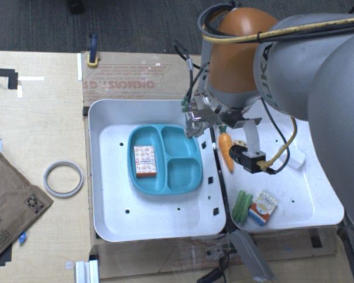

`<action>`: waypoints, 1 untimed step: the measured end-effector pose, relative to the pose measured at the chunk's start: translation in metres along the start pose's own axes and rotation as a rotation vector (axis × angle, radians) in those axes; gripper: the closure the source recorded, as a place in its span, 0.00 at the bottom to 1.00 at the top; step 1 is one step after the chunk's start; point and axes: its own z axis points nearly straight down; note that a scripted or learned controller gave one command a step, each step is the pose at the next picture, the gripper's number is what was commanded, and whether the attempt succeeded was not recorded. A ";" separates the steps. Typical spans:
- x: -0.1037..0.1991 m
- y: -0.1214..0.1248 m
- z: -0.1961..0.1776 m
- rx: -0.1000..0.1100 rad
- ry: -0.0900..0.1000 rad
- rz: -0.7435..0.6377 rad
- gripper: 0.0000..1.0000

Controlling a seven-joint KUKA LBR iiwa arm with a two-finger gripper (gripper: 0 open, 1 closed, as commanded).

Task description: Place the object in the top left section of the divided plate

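A large grey robot arm with an orange band above its wrist is seen reaching in from the right, filling the upper right of the scene; beneath it a pale wooden bench is spread, bearing two shallow white bins side by side. The left bin holds a teal divided plate, laid near its middle; the right bin is partly covered by the arm. A sheet of brown cardboard with printed lettering is laid behind the left bin; a brown paper bag is seen at the bench's lower left edge.

The gripper is positioned over the seam between the bins, just above the plate's upper right corner; whether anything is clamped in it cannot be told, as the tips are hidden among metal parts.

In the plate's long left section a small red-and-white box is lying flat; the two right sections are bare. In the right bin an orange carrot is lying close to the dividing wall; nearer the front, a green vegetable is lying just beside a small colourful carton. On the bench to the left, well apart from the bins, a grey tape ring is lying flat.
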 end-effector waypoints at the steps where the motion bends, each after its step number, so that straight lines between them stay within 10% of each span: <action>1: -0.040 -0.043 0.002 0.000 0.001 -0.213 1.00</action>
